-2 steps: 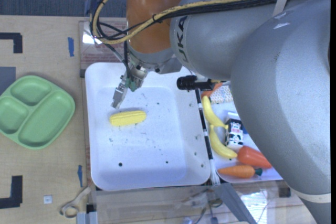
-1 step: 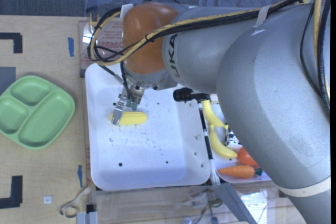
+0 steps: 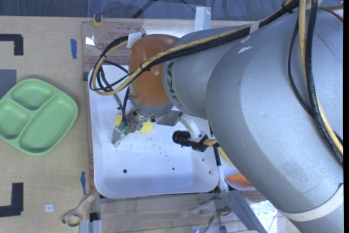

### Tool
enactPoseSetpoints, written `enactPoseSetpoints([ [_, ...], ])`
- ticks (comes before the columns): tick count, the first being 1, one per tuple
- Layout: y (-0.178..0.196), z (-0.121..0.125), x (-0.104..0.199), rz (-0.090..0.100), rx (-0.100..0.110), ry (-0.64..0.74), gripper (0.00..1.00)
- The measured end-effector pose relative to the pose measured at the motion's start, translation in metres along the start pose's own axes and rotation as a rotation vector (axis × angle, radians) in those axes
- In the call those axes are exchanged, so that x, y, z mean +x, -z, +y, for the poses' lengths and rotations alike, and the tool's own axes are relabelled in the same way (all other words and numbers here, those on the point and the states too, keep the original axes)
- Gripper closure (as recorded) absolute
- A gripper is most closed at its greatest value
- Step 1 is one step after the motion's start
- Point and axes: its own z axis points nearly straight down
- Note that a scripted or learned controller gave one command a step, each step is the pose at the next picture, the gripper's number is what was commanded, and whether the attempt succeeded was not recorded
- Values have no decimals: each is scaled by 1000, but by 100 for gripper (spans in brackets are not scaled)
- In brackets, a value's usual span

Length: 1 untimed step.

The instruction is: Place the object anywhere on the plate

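The grey arm (image 3: 262, 95) fills the right side, reaching over the white bin (image 3: 158, 172) on the desk (image 3: 43, 183). Left of the bin lies the green plate (image 3: 37, 115), well apart. The hand (image 3: 121, 131) hangs low in the bin; whether it is spread or pressed together I cannot tell. Just beside it sits a small yellow object (image 3: 145, 127), partly hidden, likely light; best pinched across its narrow width.

The arm (image 3: 262, 106) overhangs the bin (image 3: 158, 177); the plate (image 3: 38, 114) lies unobstructed.
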Motion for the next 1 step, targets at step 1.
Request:
enactPoseSetpoints([
  [1, 8, 1, -2, 2, -2, -3, 100],
])
